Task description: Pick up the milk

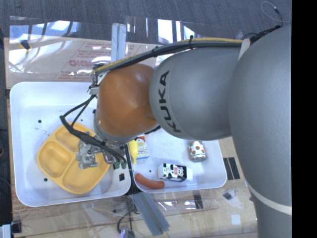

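The milk (172, 172), a small cow-patterned carton, is lying on its side near the front of the right bin (218, 175), just right of a sausage (149, 182). It is looking light and stiff, probably smooth-sided, so squeezing across its narrow flat faces seems safest. The gripper (89, 158) is hovering over the yellow divided tray (67, 160) in the left bin (22, 133); whether it is open cannot be told. One yellow bottle (138, 148) and one spotted can (197, 150) are sharing the milk's bin.

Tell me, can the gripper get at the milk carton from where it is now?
Probably yes. The milk carton lies flat in the right bin, uncovered, apart from the sausage and can. The gripper hangs over the yellow tray.
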Tool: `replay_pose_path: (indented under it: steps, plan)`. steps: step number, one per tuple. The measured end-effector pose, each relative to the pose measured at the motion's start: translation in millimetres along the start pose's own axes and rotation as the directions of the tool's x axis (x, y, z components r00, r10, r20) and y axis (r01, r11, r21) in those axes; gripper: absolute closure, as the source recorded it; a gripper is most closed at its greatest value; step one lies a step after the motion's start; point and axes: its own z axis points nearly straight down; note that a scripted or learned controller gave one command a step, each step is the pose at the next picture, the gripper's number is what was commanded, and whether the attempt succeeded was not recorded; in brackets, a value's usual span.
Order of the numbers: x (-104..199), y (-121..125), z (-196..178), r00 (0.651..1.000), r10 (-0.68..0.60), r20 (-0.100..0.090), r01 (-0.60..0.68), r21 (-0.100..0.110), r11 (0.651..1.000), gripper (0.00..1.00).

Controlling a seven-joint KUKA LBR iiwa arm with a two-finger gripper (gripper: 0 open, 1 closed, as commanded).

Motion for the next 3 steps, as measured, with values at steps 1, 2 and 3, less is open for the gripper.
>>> replay_pose_path:
  steps: [1,2,3]
  plan:
    - [0,0,-7,1.000,-0.003,-0.007,0.003,0.001,1.000,1.00]
    - [0,1,-13,1.000,-0.008,-0.014,0.008,0.002,1.000,1.00]
    - [0,1,-20,1.000,-0.012,-0.020,0.012,0.003,1.000,1.00]
